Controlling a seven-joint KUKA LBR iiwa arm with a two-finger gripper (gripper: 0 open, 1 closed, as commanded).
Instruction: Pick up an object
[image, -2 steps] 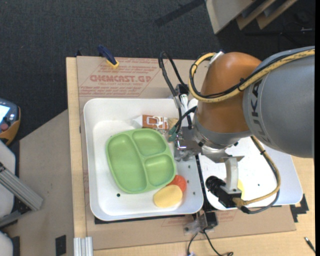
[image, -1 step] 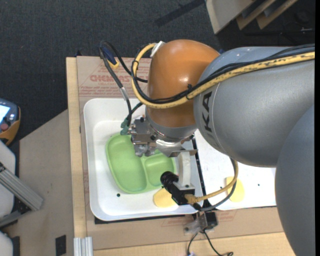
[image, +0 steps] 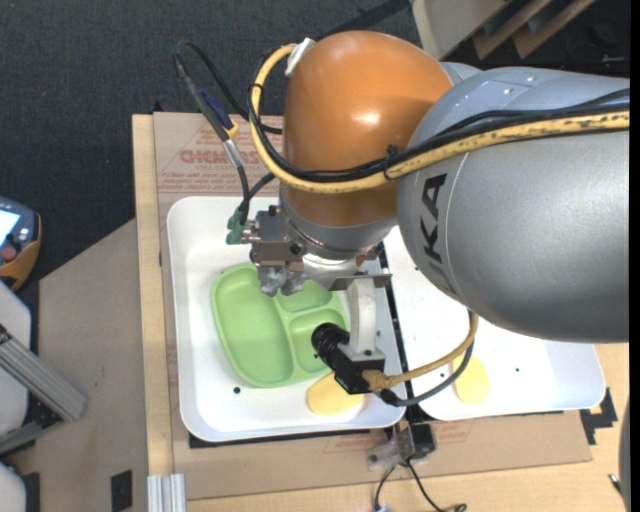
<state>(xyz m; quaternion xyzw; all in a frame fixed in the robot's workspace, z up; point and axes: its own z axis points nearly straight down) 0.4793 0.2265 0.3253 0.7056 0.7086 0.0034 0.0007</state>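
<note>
A light green divided tray (image: 255, 335) lies in the left bin (image: 190, 330), toward its middle. A pale yellow rounded object (image: 325, 398) sits at the left bin's front right corner, partly under the wrist hardware. Another pale yellow object (image: 472, 380) rests in the right bin (image: 540, 385) near its front left. The arm hangs low over the left bin, and its gripper (image: 285, 283) is down at the green tray's upper right edge. The wrist hides the fingertips.
The orange and grey arm covers most of the right bin and the back of the left bin. Both bins sit on a cardboard sheet (image: 160, 180). A small dark speck (image: 236, 390) lies on the left bin floor near the front.
</note>
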